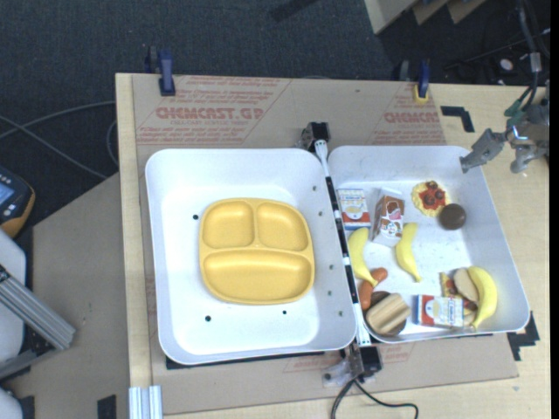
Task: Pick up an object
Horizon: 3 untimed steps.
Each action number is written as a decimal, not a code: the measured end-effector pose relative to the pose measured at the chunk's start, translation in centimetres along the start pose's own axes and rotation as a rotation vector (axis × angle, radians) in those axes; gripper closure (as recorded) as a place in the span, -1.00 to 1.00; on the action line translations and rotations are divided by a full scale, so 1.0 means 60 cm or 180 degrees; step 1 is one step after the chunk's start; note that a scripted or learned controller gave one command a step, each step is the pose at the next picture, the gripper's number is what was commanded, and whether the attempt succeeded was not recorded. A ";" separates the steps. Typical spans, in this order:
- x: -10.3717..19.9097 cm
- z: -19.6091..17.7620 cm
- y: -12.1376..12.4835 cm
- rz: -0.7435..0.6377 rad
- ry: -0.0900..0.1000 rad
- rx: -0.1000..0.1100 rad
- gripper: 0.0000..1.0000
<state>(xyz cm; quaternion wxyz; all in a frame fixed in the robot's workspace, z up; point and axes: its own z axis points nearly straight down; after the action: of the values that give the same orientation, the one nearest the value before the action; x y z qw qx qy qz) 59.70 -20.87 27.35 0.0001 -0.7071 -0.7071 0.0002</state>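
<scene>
The right bin [489,201] holds several toy foods: three yellow bananas [358,253] [406,251] [483,293], a small pizza [429,196], a brown ball [452,216], a white carton [352,206], a brown packet [389,216], a hot dog bun [389,312], an orange piece [374,278] and a flat carton [437,311]. My gripper [507,149] hangs at the far right, above and just outside the right bin's back right corner. It is apart from all the objects.
The left bin [175,234] holds a yellow divided plate [256,251]. A black hinge strip [332,208] runs between the two bins. Blue clamps [163,70] [422,81] grip the bench's back edge. Cables and equipment sit at the upper right.
</scene>
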 end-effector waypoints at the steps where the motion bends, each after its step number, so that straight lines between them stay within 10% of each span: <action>1: 0.167 0.271 0.017 -0.0030 0.0026 0.0046 -1.00; 2: 0.155 0.315 -0.069 0.0009 0.0014 0.0010 -1.00; 3: 0.155 0.293 -0.062 0.0001 0.0001 -0.0025 1.00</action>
<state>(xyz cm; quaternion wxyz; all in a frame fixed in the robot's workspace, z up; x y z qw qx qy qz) 55.96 -11.57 9.78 -0.0026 -0.7072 -0.7070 -0.0027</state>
